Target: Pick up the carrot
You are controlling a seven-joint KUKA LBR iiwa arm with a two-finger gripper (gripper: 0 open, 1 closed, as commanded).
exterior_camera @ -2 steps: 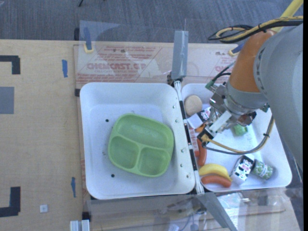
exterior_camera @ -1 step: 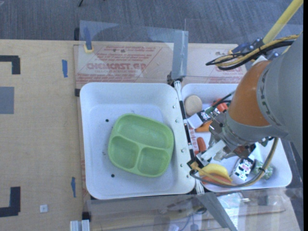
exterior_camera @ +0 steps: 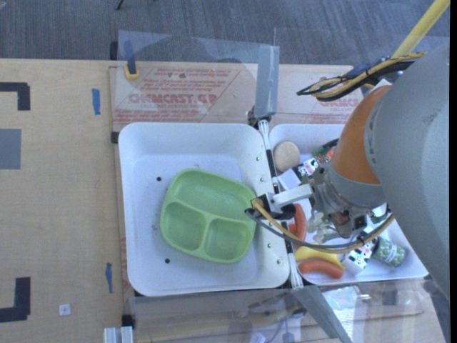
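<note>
An orange, elongated piece that looks like the carrot (exterior_camera: 321, 267) lies flat near the front edge of the right bin (exterior_camera: 300, 136). A yellow banana-like piece (exterior_camera: 313, 252) sits just behind it. A second reddish-orange stick (exterior_camera: 300, 224) lies a little farther back, near the wall between the bins. My gripper (exterior_camera: 334, 221) hangs low over the middle of the right bin, just right of the reddish stick and behind the carrot. The grey wrist and orange band hide most of it.
The left bin (exterior_camera: 143, 148) holds a green divided plate (exterior_camera: 207, 216). A round tan piece (exterior_camera: 287, 154) sits at the back left of the right bin, and small printed toys (exterior_camera: 389, 252) lie at its front right. Cables loop over the dividing wall.
</note>
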